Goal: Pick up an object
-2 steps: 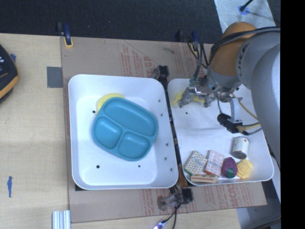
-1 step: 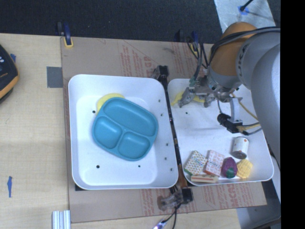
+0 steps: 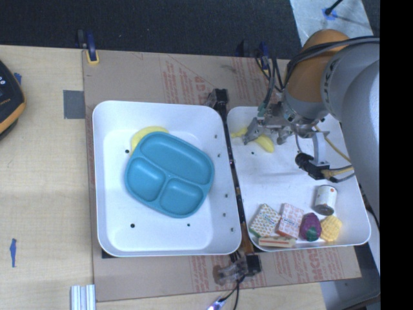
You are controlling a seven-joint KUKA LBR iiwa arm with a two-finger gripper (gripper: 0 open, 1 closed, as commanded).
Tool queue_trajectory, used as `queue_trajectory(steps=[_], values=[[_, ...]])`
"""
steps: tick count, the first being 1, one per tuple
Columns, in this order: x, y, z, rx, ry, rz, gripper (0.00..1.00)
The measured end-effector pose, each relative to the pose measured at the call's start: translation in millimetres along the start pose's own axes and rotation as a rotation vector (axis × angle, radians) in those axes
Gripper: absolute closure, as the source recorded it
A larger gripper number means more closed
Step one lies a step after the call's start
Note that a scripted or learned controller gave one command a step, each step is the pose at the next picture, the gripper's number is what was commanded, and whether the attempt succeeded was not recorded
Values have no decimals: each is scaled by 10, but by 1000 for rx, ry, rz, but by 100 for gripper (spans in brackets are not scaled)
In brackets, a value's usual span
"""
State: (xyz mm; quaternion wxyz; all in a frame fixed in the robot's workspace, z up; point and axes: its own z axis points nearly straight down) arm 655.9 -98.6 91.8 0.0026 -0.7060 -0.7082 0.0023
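1. My arm (image 3: 348, 76): grey, with an orange band above the wrist, reaching in from the right and bent down over the far end of the right bin (image 3: 284, 173).
2. My pincer (image 3: 261, 133): low over that bin's far left corner; whether it is spread or pressed together I cannot tell.
3. Yellow banana-like piece (image 3: 265, 144): just beside my pincer, on the near side, lying on the bin floor; a second yellow bit (image 3: 239, 133) sits just left of my pincer by the bin wall.
4. Small can (image 3: 324, 199): well nearer the camera than my pincer and to its right, lying tilted.
5. Cluster of 5 small items along the near wall, well apart from my pincer: checked packet (image 3: 264, 220), pink box (image 3: 290, 220), purple piece (image 3: 311, 227), yellow piece (image 3: 331, 228), flat sandwich-like piece (image 3: 277, 241).
6. Left bin (image 3: 110, 225): left of my pincer, holding a blue divided plate (image 3: 169, 174) over a yellow item (image 3: 147, 134).
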Motion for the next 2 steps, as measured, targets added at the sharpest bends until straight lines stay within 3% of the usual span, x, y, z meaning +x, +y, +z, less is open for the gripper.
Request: queue_trajectory(steps=[1, 2], values=[[-9, -15, -96, 9, 0, -2, 100], [425, -308, -1003, -4, 0, -2, 100]])
